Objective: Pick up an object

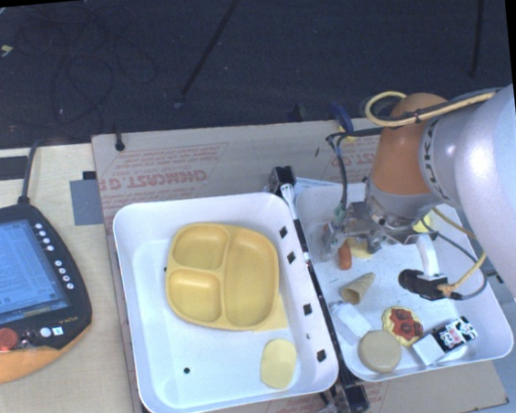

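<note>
The claw (351, 233) is hanging low over the far left part of the right bin (492, 337); how wide it is standing cannot be told. A small sausage (344, 255) is lying just near of it, long axis running near to far. An ice cream cone (358, 287) is lying nearer still.

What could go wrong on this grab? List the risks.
1. The gripper hangs over the sausage at the right bin's upper left, close by the wall between the bins; its fingers might hit that wall.
2. A yellow piece lies right next to the sausage, so the grab might catch that or push both away.
</note>
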{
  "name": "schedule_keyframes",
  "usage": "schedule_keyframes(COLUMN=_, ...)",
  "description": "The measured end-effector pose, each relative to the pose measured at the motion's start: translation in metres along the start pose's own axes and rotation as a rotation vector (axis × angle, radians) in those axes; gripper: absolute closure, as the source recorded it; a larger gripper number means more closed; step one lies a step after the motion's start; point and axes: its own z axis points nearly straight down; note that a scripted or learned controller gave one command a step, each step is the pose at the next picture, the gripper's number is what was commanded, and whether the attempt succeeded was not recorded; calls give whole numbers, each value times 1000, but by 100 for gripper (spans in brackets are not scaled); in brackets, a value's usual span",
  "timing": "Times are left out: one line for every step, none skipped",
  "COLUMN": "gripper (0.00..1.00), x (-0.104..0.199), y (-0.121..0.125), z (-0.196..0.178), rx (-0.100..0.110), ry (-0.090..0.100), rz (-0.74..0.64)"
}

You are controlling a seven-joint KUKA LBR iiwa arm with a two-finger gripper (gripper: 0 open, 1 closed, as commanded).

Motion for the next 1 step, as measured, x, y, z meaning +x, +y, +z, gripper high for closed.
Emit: schedule_keyframes(gripper=100, x=-1, y=1, z=-11, rx=-1, ry=0, rz=-1)
